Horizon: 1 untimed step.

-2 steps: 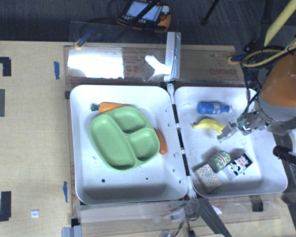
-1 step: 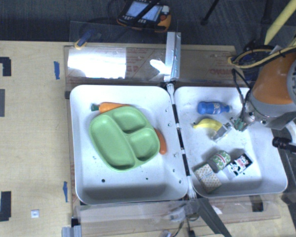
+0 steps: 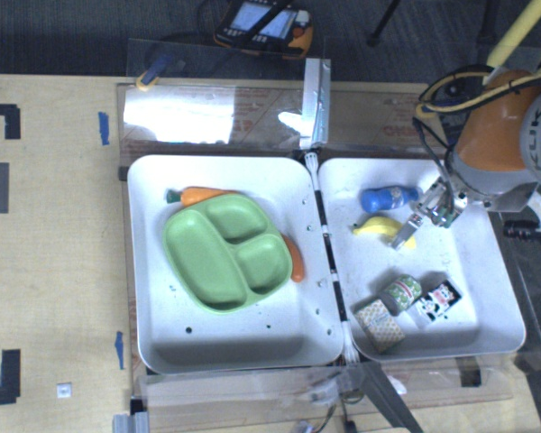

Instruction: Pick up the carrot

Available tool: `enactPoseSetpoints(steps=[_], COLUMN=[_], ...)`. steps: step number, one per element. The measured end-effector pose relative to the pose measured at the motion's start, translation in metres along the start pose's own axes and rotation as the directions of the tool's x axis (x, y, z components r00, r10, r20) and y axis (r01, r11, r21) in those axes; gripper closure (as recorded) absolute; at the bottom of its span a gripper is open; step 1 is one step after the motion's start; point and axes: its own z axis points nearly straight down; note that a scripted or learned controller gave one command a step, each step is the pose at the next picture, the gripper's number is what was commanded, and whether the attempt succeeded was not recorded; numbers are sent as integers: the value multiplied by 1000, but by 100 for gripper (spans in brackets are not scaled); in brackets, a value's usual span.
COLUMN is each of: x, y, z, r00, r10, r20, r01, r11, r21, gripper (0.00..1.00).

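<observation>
The carrot (image 3: pixel 204 194) lies in the left bin (image 3: pixel 153 242), mostly hidden under a green divided plate (image 3: pixel 227 251). Its orange body and green top stick out at the plate's upper left edge. Another orange tip (image 3: pixel 296 260) shows at the plate's right edge. My gripper (image 3: pixel 408 231) hangs over the right bin (image 3: pixel 491 269), well to the right of the carrot. It is just beside a yellow banana (image 3: pixel 377 227), and nothing shows between it and the bin floor.
The right bin also holds a blue object (image 3: pixel 386 198), a green can (image 3: pixel 402 292), a black-and-white box (image 3: pixel 440 301) and a checkered packet (image 3: pixel 380 323). A divider ridge (image 3: pixel 329 260) separates the bins. A metal bracket (image 3: pixel 316 102) stands behind them.
</observation>
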Motion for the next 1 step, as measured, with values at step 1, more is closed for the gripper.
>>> enactPoseSetpoints(steps=[1], x=[51], y=[18], z=[-1], r00=[985], r10=[-173], r20=[2], r01=[173], r11=[985], r21=[-2], gripper=[0])
